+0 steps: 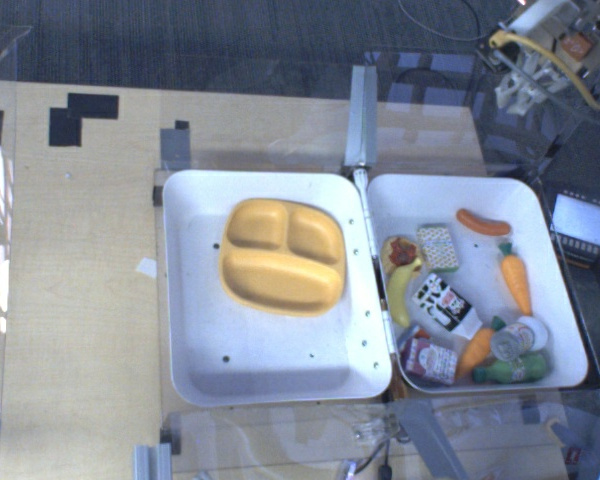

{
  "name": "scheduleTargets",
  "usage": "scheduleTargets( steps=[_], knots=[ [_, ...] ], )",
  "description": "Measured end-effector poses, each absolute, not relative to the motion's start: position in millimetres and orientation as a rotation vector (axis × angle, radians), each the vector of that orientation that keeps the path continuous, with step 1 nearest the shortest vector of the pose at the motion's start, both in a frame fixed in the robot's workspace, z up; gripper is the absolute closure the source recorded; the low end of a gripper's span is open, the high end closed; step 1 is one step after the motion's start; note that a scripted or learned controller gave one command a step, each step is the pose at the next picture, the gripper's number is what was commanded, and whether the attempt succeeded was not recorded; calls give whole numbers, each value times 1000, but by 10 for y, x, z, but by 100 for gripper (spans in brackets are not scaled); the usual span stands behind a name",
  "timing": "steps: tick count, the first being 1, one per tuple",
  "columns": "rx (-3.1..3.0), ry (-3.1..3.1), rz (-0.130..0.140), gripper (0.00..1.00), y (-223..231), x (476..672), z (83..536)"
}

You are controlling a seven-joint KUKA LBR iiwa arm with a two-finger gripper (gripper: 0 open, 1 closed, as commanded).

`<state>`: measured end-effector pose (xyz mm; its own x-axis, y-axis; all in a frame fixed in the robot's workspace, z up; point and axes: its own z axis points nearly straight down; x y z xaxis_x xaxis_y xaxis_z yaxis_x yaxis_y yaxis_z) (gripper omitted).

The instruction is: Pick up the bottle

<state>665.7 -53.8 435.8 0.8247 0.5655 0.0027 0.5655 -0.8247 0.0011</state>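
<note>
A green bottle (pixel 513 371) lies on its side along the front wall of the right bin (pixel 545 218), near its front right corner. A grey round-topped can (pixel 520 338) rests against it from behind, and a small orange bottle (pixel 477 349) leans just to its left. My gripper (pixel 518 86) hangs high above the bench beyond the right bin's back right corner, well away from the bottle and with nothing seen in it.
The right bin also holds a carrot (pixel 517 281), a sausage (pixel 483 223), a banana (pixel 399 296), a black-and-white carton (pixel 446 304), a red packet (pixel 430 360) and a patterned block (pixel 437 247). A yellow divided plate (pixel 283 255) sits in the left bin (pixel 195 348).
</note>
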Motion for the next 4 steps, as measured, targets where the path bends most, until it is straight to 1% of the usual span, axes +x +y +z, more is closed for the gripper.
scheduleTargets(
  steps=[1, 2, 3, 4],
  knots=[
    [3088, 585, 5, 100, -742, 6582, 4354],
    [3127, 319, 7, 100, -900, 6609, 4363],
    [3128, 317, 7, 100, -908, 6629, 4362],
    [3128, 318, 6, 100, -946, 6591, 4358]
  ],
)
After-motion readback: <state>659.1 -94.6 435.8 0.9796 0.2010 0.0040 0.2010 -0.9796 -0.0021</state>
